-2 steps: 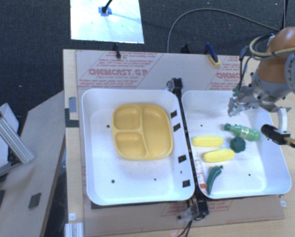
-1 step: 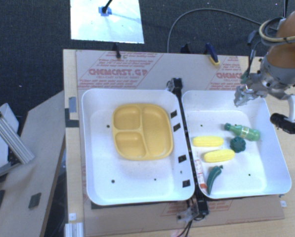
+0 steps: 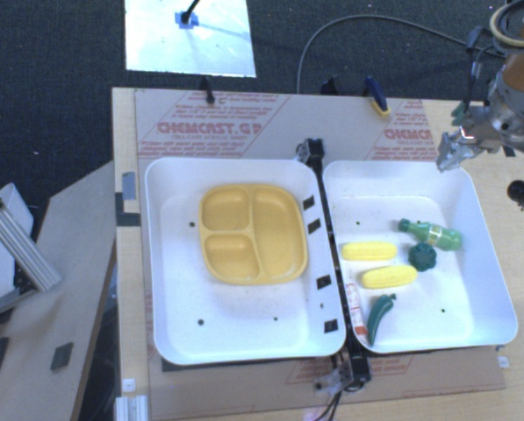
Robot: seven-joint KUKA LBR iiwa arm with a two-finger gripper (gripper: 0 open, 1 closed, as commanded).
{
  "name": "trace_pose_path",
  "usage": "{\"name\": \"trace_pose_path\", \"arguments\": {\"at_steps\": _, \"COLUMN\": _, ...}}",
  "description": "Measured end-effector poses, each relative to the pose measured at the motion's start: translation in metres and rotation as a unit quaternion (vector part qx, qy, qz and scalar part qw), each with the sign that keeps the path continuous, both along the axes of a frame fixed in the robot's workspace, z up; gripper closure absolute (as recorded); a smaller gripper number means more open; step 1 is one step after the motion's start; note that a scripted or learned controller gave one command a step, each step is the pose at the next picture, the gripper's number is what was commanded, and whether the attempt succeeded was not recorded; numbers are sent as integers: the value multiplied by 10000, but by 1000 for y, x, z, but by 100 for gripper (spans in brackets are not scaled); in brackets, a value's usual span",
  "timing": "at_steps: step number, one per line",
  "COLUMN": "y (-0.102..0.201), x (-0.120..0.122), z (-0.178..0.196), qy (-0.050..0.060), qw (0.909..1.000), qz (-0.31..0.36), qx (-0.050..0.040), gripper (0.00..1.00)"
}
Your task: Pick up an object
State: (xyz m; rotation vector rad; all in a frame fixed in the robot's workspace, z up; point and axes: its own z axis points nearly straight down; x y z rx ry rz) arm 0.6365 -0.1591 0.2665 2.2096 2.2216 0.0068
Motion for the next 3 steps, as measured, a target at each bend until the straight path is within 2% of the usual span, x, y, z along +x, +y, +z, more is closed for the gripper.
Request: {"name": "trace_pose_path", "arguments": {"at_steps": 3, "y": 175, "x": 19, "z": -38, "qy": 37, "qw": 10000, "qz": 27, "qx": 24, "gripper": 100}}
